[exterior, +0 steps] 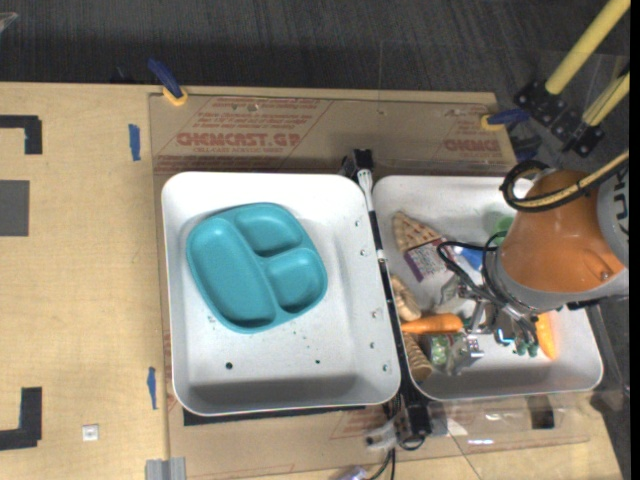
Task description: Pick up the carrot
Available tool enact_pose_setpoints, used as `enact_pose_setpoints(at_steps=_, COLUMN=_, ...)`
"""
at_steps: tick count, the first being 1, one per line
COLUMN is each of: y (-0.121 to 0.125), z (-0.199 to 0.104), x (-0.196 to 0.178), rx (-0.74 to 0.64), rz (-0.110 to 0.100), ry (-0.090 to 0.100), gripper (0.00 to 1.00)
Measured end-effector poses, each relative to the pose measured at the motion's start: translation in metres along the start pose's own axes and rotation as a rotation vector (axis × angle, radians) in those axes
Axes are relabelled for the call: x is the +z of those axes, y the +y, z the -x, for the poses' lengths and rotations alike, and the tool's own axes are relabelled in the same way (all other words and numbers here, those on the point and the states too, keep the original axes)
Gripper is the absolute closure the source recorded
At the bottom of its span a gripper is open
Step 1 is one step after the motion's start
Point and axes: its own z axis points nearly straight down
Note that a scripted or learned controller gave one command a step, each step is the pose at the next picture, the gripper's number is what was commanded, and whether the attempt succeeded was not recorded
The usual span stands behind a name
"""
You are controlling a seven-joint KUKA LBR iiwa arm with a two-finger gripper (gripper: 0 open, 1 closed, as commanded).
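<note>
Carrot (432, 324) lies just to the camera-left of the pincer (478, 320), almost touching its tip, with its long axis running roughly left to right across the right bin (580, 373), so the near end points straight at the tool. Whether the pincer is spread or pressed together cannot be told from above, since the orange wrist band and cabling cover it, and nothing shows as gripped. Close around it sit a green and yellow packet (440, 350) just below the carrot and a white wrapper with purple print (425, 261) above. To my eye the coming move hinges on shifting a little leftward and closing across the carrot's short width. Farther off to the left, well apart, the left bin (200, 368) holds a teal divided plate (256, 264)
</note>
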Motion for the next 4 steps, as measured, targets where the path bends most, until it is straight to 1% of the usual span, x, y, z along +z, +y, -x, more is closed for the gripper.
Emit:
enact_pose_setpoints(at_steps=1, y=-0.005, z=-0.002, x=0.000, rx=0.415, rz=0.001, ry=0.001, gripper=0.00)
enact_pose_setpoints(at_steps=2, y=-0.004, z=0.000, x=0.001, rx=0.804, rz=0.003, ry=0.002, gripper=0.00)
enact_pose_setpoints(at_steps=3, y=-0.005, z=0.003, x=-0.012, rx=0.802, rz=0.005, ry=-0.009, gripper=1.00)
enact_pose_setpoints(at_steps=4, y=-0.004, z=-0.006, x=-0.002, rx=0.883, rz=0.005, ry=-0.010, gripper=1.00)
